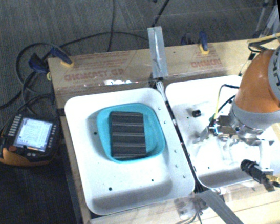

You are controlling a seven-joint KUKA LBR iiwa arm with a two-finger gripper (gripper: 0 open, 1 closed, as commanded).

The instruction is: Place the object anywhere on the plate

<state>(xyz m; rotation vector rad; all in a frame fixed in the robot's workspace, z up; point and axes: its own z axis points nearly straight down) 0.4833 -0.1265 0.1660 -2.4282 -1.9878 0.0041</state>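
Grey gripper (211,131) low in right bin (211,176), fingers obscured.

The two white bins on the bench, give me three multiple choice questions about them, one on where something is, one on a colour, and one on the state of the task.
1. Where does the plate sit?
A. In the left bin
B. In the right bin
C. On the floor beside the bench

2. What colour is the plate?
A. Red
B. Light blue
C. Yellow

3. How does the dark ridged block lie?
A. Resting on the plate
B. Lying on the bare floor of the right bin
C. Hanging in the air above the bench

Answers:
1. A, the plate lies on the floor of the left bin, while the arm is over the right bin.
2. B, its rim shows light blue all around the block.
3. A, the block lies flat within the plate's rim, and the gripper is away over the right bin.
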